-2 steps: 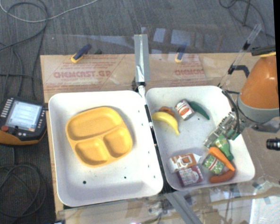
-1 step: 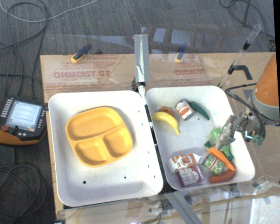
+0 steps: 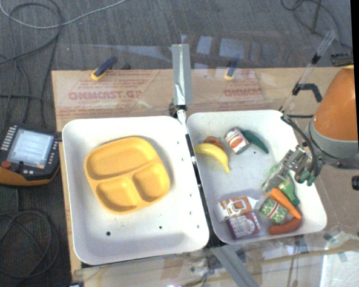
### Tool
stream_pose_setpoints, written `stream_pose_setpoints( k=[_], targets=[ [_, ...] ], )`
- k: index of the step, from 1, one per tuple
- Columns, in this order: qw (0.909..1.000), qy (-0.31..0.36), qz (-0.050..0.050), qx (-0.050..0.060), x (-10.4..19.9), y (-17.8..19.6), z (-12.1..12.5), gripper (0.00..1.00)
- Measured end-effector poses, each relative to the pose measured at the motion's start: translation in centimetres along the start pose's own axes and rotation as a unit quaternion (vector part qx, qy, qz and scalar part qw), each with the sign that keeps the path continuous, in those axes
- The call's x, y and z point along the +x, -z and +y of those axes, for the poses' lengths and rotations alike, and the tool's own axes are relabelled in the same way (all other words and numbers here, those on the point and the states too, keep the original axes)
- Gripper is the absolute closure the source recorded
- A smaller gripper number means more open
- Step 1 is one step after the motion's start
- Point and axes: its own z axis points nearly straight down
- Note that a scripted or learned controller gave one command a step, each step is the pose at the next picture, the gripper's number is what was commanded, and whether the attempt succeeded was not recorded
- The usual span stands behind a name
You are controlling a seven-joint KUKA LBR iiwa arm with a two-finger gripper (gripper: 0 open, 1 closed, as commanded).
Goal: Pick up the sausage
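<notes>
Sausage point(image 3: 285, 227) lies at the near right corner of the right bin point(image 3: 251, 118), against the bin's near wall. Short, curved, reddish-brown, smooth and glossy skin.

Gripper point(image 3: 285, 173) hangs over the right side of the same bin, up-view and slightly right of the sausage, apart from it. Between the two lie a carrot point(image 3: 287, 201), orange and tapered with a green top, and a small green packet point(image 3: 273, 209). Finger state: cannot tell, the metal parts blur together at this angle. Nothing seen between them.

Other items in the right bin: a banana point(image 3: 215, 154), yellow, curved, matte; a red-and-white can point(image 3: 236, 140) on its side; a dark green pepper-like piece point(image 3: 256, 141) just beside the can; a white and red carton point(image 3: 235, 207) and a purple box point(image 3: 243, 226) near the front wall.

Left bin point(image 3: 88, 236) holds a yellow tray point(image 3: 128, 172), moulded plastic, rounded corners, three compartments. Both bins are white, shallow, smooth-walled.

Arm: orange dome point(image 3: 338, 109) at the right, grey below.
</notes>
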Motion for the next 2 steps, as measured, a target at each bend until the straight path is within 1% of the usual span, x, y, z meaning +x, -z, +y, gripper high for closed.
stream_pose_setpoints(
  k=[1, 2],
  targets=[
    [1.0, 0.006, 0.0, 0.0, 2.8, 0.9, 3.2, 1.0],
    [0.9998, -0.022, -0.001, 0.001, 2.9, 6.3, 3.2, 1.0]
  ],
)
